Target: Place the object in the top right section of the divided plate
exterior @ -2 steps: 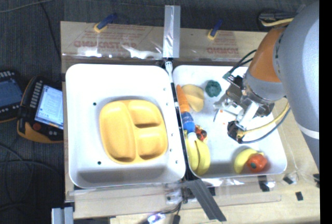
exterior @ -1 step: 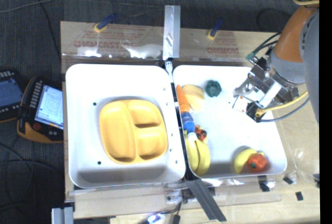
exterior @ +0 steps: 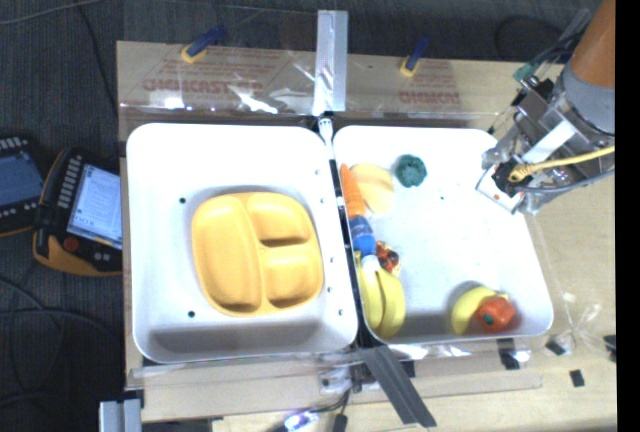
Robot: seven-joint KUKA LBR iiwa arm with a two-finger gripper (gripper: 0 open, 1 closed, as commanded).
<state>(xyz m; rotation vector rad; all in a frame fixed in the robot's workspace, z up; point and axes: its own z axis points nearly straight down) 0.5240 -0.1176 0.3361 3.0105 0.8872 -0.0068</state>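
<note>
- A pale wooden counter point(exterior: 580, 250) is seen from above, standing on dark grey ribbed carpet point(exterior: 70, 10) that is crossed by thin black cables.
- Clear plastic sheeting point(exterior: 250, 80) with red print is stretched across the far strip of the counter and is held by two blue-and-yellow clamps point(exterior: 203, 44).
- A metal bar point(exterior: 331, 60) stands upright at the far edge, above the seam between the bins.
- A handheld pendant point(exterior: 88, 212) with a lit screen lies on the carpet, left of the counter.
- Two shallow white bins with rounded corners and smooth, slightly glossy walls are set side by side, their rims touching.
- In the left bin point(exterior: 160, 160) a yellow divided plate point(exterior: 258, 250) of moulded plastic is laid flat; it has one large section and two smaller ones.
- In the right bin point(exterior: 520, 250), a long orange piece point(exterior: 352, 192) and a pale round object point(exterior: 374, 184) lie along the left wall.
- A small teal, crinkled object point(exterior: 410, 170) lies apart near the far wall.
- A banana point(exterior: 381, 298) is seen at the near left, with small mixed-colour items point(exterior: 372, 250) just beyond it.
- A yellow fruit point(exterior: 470, 306) touches a red one point(exterior: 497, 314) in the near right corner.
- The end effector point(exterior: 515, 175) hangs over the right rim of the right bin; it cannot be told whether it is spread or pressed together, and nothing is seen held in it.
</note>
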